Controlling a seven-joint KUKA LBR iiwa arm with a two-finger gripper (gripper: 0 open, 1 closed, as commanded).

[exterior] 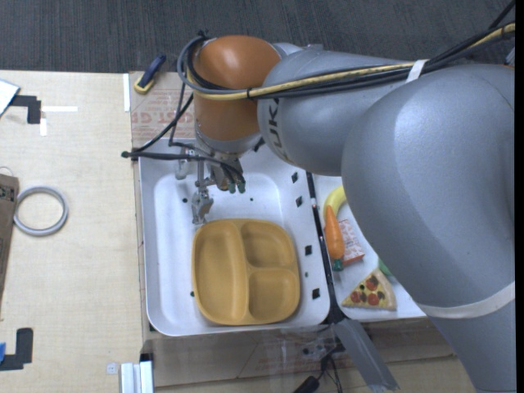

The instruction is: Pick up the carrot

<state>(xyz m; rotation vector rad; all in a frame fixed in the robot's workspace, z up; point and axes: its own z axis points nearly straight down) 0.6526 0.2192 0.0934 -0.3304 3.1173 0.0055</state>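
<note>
The orange carrot (pixel 334 234) lies in the right bin (pixel 407 309), close to the bin's left wall and just below a yellow banana (pixel 335 196). My gripper (pixel 201 201) hangs over the back part of the left bin (pixel 164 244), just above the tan divided plate (pixel 246 271). It is well to the left of the carrot and carries nothing that I can see. The arm's large grey body covers most of the right bin.
A pizza slice toy (pixel 372 291) and a red-and-white packet (pixel 352 244) lie beside the carrot. A tape roll (pixel 38 210) rests on the bench at far left. The divider between the bins (pixel 319 244) runs just left of the carrot.
</note>
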